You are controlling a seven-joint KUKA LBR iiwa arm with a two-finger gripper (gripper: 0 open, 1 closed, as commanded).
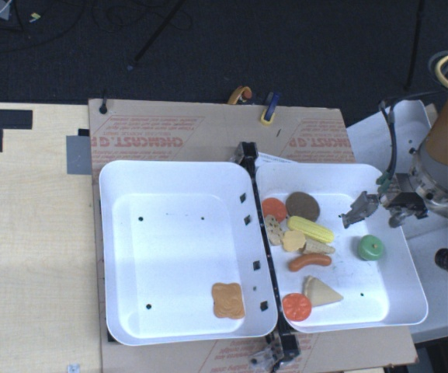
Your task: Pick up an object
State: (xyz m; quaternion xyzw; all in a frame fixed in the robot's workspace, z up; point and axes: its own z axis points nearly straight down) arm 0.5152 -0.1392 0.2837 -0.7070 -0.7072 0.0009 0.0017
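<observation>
my gripper (373, 210): over the right bin's far-right part, coming in from the right edge; fingers apart, nothing between them
my fingers: one dark finger (357, 209) points toward the food pile, the other sits nearer my wrist; both above the bin floor, can't tell how high
right bin (398, 313): white, shallow, holds most of the toy food
green round piece (370, 247): near the right bin's right wall, just beside my gripper on the near side, not touching it
brown round patty (303, 205): far-left part of right bin
orange-red tomato slice (274, 208): against the left wall, just beside the patty
yellow corn cob (310, 228): middle-left, lying tilted, below the patty
cookie-like beige pieces (284, 236): touching the corn's left end, exact kind unclear
hot dog sausage (310, 262): lies flat near the bin's centre-left, just nearer than the corn
beige wedge (321, 292): near edge of right bin
red round slice (296, 307): near-left corner, touching the wedge
left bin (119, 208): white, shallow
orange-brown cracker (227, 300): near-right corner of left bin, alone
cardboard sheet (169, 134): under both bins, printed lettering
clamps (269, 108): yellow and blue, on the cardboard's far edge
</observation>
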